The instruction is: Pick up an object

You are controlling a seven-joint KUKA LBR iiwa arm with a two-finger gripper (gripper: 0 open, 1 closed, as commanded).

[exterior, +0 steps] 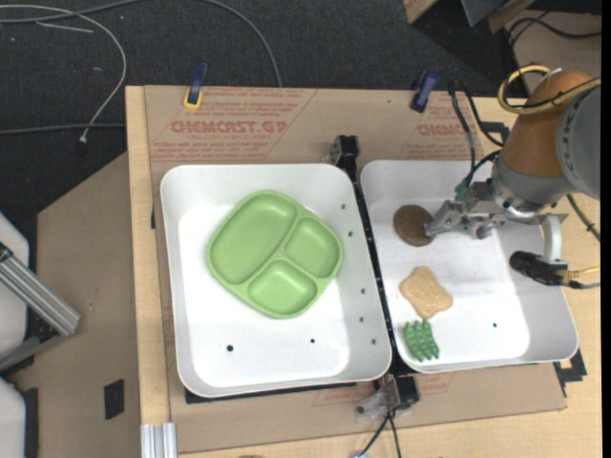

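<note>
Two blue clamps (197, 82) pin the cardboard sheet (239, 117) (printed in red) along its upper edge — cables (115, 36) trail over dark floor, upper left.

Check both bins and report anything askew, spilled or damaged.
Nothing looks spilled or broken. The green divided plate sits turned at an angle to the left bin, not squared with its walls. In the right bin, the brown disc, tan toast piece and small green item lie apart, beside the gripper.
</note>
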